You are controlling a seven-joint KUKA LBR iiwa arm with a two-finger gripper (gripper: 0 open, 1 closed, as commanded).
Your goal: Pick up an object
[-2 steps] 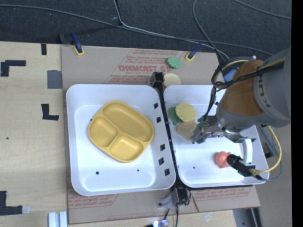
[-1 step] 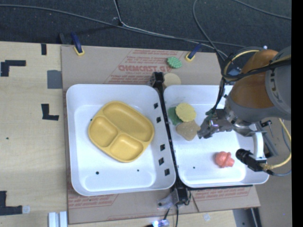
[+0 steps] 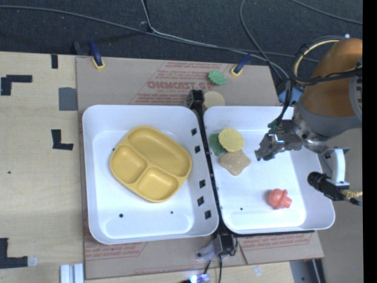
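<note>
1. My gripper (image 3: 266, 150) hangs over the right bin (image 3: 294, 220), in its upper middle part, reaching in from the right. Whether it is open or closed I cannot tell from this slanted angle; I see nothing between its tips.
2. Just to its left lies a tan lump (image 3: 234, 162), apart from the gripper by a strip of bare white floor.
3. Touching the tan lump's upper edge sits a yellow round piece (image 3: 231, 139), and a dark green piece (image 3: 215, 145) peeks out at the yellow one's left, against the bin's left wall.
4. Below and to the right of the gripper, well apart from it, a pink-red object (image 3: 278, 198) rests alone on the bin floor near the lower right corner.
5. Behind the gripper I see the grey arm with its orange band (image 3: 336, 81) at the right edge.
6. The left bin (image 3: 100, 217) holds a yellow divided tray (image 3: 151, 163), turned at a slant, with three compartments.
7. On the cardboard above the bins lies a small green dotted object (image 3: 217, 76).
</note>
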